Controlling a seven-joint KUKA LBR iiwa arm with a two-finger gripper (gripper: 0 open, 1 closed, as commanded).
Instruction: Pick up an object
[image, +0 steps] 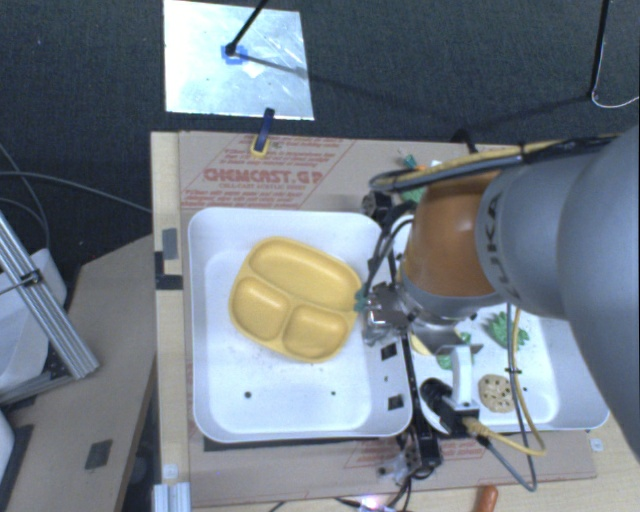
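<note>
Nearest, in the right bin (575, 412): a round cookie (492, 391) beside a green leafy piece (497, 325), partly under the grey arm (560, 220). Jaws hidden beneath the wrist, state impossible to tell. Further left, in the left bin (215, 400): a yellow three-compartment plate (293, 298). Beyond, on the surface: printed cardboard (262, 172).

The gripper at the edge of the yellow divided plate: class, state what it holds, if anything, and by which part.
It cannot be told. The gripper sits at the right rim of the yellow divided plate in the left bin.
</note>
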